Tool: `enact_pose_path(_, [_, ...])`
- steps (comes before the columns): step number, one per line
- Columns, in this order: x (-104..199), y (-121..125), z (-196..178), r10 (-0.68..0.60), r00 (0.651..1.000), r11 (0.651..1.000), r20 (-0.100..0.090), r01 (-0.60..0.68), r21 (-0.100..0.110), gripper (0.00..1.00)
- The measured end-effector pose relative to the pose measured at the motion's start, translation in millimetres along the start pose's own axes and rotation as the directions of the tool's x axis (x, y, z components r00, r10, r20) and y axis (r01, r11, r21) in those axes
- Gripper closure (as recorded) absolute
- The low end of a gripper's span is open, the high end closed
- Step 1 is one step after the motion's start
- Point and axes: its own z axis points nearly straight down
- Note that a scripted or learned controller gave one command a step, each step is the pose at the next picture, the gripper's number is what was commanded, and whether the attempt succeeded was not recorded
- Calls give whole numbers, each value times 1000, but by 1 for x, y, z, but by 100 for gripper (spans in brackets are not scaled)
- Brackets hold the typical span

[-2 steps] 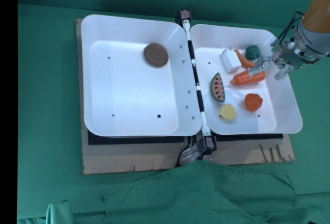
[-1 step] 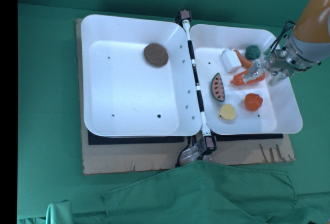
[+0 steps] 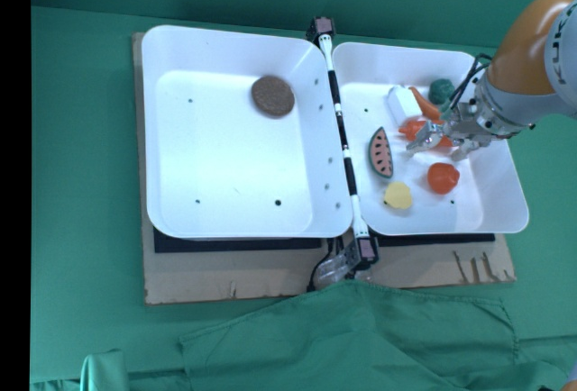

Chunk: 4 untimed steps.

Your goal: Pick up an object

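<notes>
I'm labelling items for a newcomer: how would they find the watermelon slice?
Look in the right bin, on its left side near the divider. The watermelon slice lies there above a yellow ball; it alone is a red wedge with a green rind and dark seeds.

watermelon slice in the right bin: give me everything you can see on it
The watermelon slice is a small half-moon wedge that looks like toy plastic: red flesh with dark seed specks and a green rind along its curved outer edge, which faces the divider. It lies flat on the floor of the right bin, long axis roughly top to bottom in the view, near that bin's left side. Nothing touches it; the yellow piece sits just below it with a small gap. The gripper is off to its right, clear of it.
</notes>
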Motion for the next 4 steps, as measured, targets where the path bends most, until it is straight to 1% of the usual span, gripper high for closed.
enact_pose_path(1, [-2, 3, 2, 0, 1000, 1000, 1, 0, -9, 0])
enact_pose_path(2, [-5, 5, -12, 3, 1000, 1000, 8, -3, -22, 100])
enact_pose_path(3, [1, 7, -76, -2, 1000, 1000, 2, 2, -9, 100])
enact_pose_path(4, [1, 7, -122, -1, 1000, 1000, 2, 1, -9, 100])
